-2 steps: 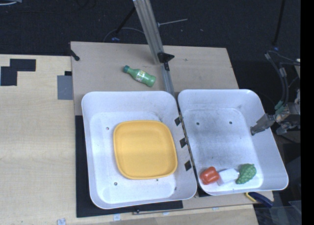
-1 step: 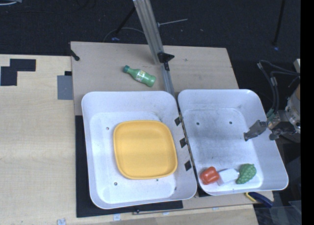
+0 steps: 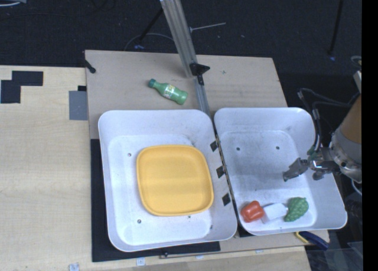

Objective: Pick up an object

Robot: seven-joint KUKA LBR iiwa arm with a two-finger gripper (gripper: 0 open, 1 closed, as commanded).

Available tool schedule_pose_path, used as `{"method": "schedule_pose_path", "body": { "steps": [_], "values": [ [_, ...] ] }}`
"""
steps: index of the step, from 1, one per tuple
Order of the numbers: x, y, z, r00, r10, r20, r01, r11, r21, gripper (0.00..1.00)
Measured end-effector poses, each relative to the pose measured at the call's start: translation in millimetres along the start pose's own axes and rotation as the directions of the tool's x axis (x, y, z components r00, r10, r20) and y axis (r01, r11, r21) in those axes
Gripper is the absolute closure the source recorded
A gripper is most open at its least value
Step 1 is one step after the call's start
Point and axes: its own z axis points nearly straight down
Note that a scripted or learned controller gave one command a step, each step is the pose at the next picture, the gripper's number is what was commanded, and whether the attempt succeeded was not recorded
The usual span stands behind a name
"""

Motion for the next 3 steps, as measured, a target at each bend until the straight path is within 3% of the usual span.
{"method": "schedule_pose_path", "body": {
  "steps": [1, 2, 3],
  "values": [
    [3.4, -9.6, 57.3, 1.0, 0.001, 0.0, -0.001, 1.0, 0.001, 0.0],
    [1.4, -8.8, 44.9, 1.0, 0.004, 0.001, -0.004, 1.0, -0.004, 1.0],
    [2.3, -8.7, -17.4, 1.0, 0.002, 0.003, -0.002, 1.0, -0.009, 1.0]
  ]
}}
